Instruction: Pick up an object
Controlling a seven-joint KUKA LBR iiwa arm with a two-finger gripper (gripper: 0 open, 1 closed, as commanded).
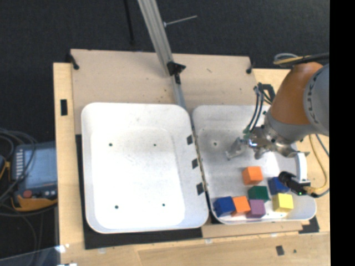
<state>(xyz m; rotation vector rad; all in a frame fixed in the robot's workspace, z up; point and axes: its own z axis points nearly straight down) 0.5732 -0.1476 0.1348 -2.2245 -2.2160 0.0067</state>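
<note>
Camera view looks down on two white bins: the left bin (138, 165) and the right bin (222, 132), where the arm (294, 104) reaches in. The gripper (236, 148) hangs over the middle of the right bin, its thin fingers seeming slightly parted with nothing between them, so it reads as released and carrying nothing. The blocks sit crowded toward the near edge and near right corner of that bin: an orange block (252, 174) stands alone, nearest the gripper, and closer to the near edge lie a blue block (224, 205), a second orange block (242, 204), a purple block (257, 207), a green block (258, 193), a yellow block (283, 202) and another blue block (277, 185), several touching. The lone orange block looks like the easiest choice, since it has free space around it. To do this well, centre the fingers over it, line them up with two flat sides, descend fully, then close before lifting.
</note>
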